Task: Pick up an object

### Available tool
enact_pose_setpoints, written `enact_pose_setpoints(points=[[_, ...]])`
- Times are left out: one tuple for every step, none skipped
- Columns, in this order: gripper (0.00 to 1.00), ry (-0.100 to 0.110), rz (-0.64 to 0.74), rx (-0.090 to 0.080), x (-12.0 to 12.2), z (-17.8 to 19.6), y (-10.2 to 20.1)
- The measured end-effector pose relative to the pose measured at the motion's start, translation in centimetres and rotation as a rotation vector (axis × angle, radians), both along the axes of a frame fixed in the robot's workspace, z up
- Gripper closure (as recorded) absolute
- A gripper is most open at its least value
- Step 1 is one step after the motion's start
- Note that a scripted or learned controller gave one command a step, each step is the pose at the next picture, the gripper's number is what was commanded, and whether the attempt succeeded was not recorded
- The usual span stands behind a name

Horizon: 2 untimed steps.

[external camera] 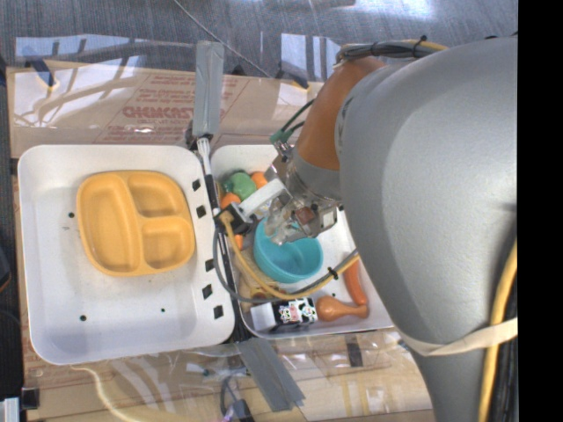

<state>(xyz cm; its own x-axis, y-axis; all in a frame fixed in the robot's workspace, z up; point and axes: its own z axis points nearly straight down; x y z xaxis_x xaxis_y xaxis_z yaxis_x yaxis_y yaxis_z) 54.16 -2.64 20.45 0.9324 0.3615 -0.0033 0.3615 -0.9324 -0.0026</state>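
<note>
Well, from where I stand the gripper [293, 221] hangs low over the right bin [249, 155], just above the far rim of a blue bowl [295, 262] that sits near the middle of that bin. Whether the gripper is open or closed I cannot tell; the big grey arm hides too much.

The bowl looks like the likeliest thing to be picked, and that is where I'd worry. A thin, curved rim is easy to slip off, and the bowl could tip or skid. It is also crowded in there. A green toy [238, 184] lies toward the far-left corner, an orange carrot-like piece [354, 284] lies by the right wall, and a small black-and-white box [295, 311] lies along the near edge. A sideways nudge could push the bowl into them, or the gripper might pinch two things at once.

The left bin [53, 306] has a yellow divided plate [135, 222], well apart from all this.
</note>
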Motion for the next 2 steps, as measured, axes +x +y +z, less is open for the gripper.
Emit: enact_pose_setpoints(points=[[1.0,0.005,0.001,0.0,-3.8,-1.5,-0.3],[1.0,0.002,-0.16,-0.002,-3.5,-0.4,-4.0]])
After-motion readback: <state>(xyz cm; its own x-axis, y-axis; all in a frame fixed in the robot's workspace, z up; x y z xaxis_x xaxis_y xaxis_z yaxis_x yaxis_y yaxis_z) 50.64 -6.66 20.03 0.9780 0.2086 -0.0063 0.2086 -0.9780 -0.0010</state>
